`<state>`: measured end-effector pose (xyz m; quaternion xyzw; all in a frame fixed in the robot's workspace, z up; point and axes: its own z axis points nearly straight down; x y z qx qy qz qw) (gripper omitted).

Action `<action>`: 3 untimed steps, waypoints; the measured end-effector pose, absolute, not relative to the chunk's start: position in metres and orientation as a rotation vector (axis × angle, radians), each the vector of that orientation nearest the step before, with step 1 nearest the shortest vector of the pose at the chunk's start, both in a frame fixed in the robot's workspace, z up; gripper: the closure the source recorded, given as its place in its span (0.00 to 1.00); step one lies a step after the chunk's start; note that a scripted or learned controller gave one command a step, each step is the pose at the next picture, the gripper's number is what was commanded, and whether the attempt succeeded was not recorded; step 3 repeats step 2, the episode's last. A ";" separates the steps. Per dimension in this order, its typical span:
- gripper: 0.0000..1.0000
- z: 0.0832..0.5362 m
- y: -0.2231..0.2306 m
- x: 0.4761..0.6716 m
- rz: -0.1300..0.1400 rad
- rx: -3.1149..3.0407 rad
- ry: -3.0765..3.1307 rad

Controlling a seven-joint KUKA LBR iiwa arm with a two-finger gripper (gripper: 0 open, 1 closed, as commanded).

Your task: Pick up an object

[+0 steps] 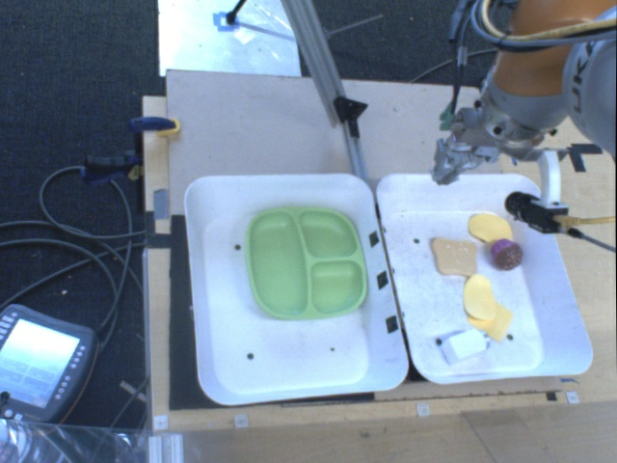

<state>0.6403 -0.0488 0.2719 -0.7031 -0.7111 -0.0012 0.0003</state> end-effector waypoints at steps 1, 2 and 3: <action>1.00 0.263 0.012 0.641 -0.004 -2.207 -2.234; 1.00 0.251 0.056 0.630 -0.001 -2.210 -2.231; 1.00 0.251 0.056 0.630 -0.001 -2.210 -2.231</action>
